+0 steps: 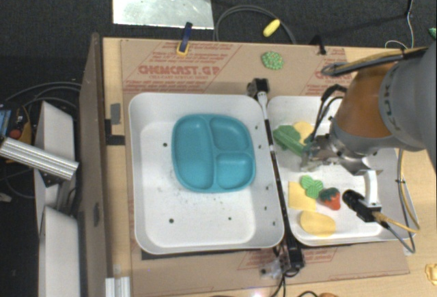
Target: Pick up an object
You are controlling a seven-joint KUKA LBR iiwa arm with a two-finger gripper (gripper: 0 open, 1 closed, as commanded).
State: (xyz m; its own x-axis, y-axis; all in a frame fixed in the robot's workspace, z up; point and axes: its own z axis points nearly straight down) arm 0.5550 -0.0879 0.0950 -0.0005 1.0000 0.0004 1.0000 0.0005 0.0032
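The right bin holds several toy foods. A long green piece lies at its left wall, with a yellow piece just behind it. Nearer the front are a small green leafy piece, a yellow wedge, a red strawberry and a pale yellow oval. My gripper hangs low over the bin's middle, just right of the long green piece and just above the leafy one. I see nothing held in it.
A blue divided plate sits in the left bin. On the bench behind the bins lie a green knobbly ball and a yellow piece. The arm covers the right bin's right side.
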